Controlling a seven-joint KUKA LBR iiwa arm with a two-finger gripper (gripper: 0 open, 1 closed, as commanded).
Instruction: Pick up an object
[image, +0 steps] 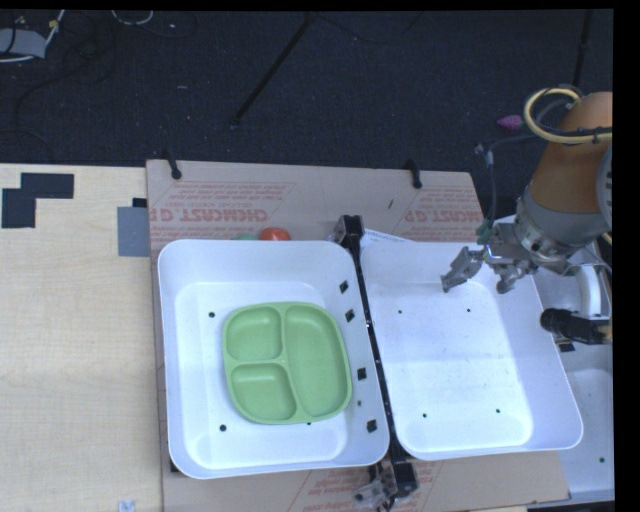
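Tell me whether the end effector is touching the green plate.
Apart. The camera view shows the end effector over the right bin, while the green plate lies in the left bin, across the divider between them.

Green divided plate (287, 362) lies in left bin (190, 270).

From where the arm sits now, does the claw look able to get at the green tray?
Probably yes. The claw hangs over the right bin, and the green tray lies flat and uncovered in the left bin; just the low divider between.
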